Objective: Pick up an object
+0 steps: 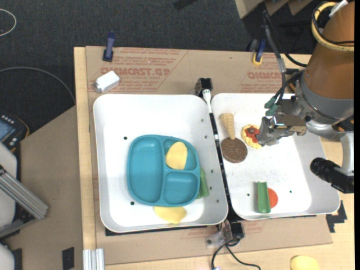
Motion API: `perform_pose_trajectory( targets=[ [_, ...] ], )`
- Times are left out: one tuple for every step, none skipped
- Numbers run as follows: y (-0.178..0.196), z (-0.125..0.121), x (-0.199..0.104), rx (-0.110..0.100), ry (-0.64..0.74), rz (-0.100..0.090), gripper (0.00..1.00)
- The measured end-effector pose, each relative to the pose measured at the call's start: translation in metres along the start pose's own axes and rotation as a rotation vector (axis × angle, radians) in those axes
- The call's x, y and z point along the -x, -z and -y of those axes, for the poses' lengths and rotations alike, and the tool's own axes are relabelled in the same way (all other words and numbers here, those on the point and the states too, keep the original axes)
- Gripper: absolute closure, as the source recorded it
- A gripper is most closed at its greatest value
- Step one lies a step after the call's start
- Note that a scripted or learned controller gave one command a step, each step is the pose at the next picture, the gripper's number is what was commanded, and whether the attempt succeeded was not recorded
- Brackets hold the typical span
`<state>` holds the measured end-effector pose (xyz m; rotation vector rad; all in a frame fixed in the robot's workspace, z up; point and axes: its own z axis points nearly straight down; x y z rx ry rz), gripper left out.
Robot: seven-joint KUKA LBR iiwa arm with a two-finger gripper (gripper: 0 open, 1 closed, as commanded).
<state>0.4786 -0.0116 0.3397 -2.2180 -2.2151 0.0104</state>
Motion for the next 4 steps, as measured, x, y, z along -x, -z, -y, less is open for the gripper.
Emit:
perform_pose_trajectory(
  targets=[
    [0.127, 0.000, 0.005, 0.026, 0.002, 0.000, 1.00],
    [0.021, 0.000, -0.026, -0.002, 0.004, 0.000, 1.00],
    [0.047, 0.000, -0.068, 0.013, 0.005, -0.001, 1.00],
    [0.052, 0.000, -0.052, 0.013, -0.001, 0.000, 1.00]
  ],
)
